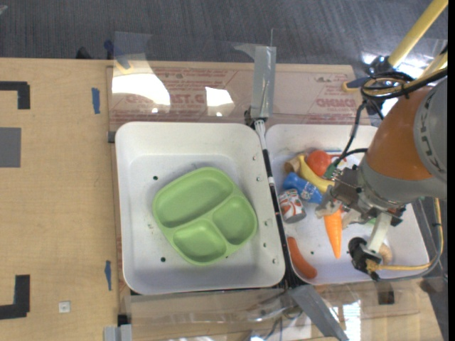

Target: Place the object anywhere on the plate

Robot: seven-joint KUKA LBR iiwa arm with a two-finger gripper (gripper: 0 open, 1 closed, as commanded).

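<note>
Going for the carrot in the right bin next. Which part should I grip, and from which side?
Grip the carrot around its thicker upper half, coming straight down from above. It lies flat with the point toward the bin's near edge, so the fingers should close across its width. The gripper hovers right at its thick end, and the bare bin floor alongside probably leaves room.
</note>
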